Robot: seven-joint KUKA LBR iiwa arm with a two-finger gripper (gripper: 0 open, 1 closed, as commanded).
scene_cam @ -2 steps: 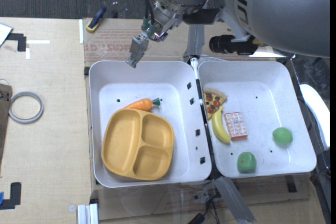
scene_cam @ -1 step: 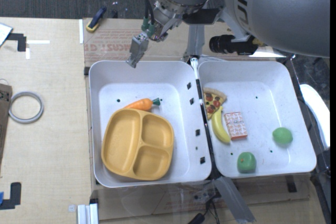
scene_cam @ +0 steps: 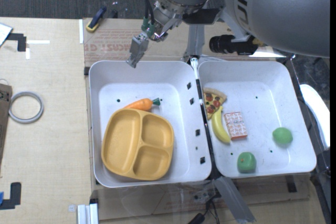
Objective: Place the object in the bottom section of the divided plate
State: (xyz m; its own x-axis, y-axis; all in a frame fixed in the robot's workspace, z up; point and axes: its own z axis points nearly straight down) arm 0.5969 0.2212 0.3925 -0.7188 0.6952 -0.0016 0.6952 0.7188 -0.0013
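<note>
- The gripper (scene_cam: 137, 51) hangs above the far rim of the left bin (scene_cam: 100, 113), near that bin's far edge and a little left of its middle.
- I cannot tell from here if its fingers are spread or pressed together; they point down and to the left as one grey tip. Nothing is visible between them, so I judge it carries nothing.
- The plate (scene_cam: 138, 145) is yellow, with three sections, and lies in the near half of the left bin. All three sections look bare.
- Its bottom section I take to be the one closest to the near edge of the bin, on the right side of the plate.
- The task does not name the object. The nearest candidate is the carrot (scene_cam: 140, 104): it lies on the bin floor, touching or just beside the far edge of the plate.
- The carrot lies toward the near side from the gripper, almost straight, well apart from it. Its long axis runs nearly left to right across the bin, with the green end on the right.
- I think a grasp across the short width of the carrot suits best, so the fingers should close along the far-near line.
- The right bin (scene_cam: 294, 97) holds a pizza slice (scene_cam: 213, 100), a banana (scene_cam: 220, 127), a small box (scene_cam: 235, 125) and two green fruits (scene_cam: 282, 136); all these are farther from the gripper than the carrot.
- The placing step is, in my judgement, not yet begun.
</note>
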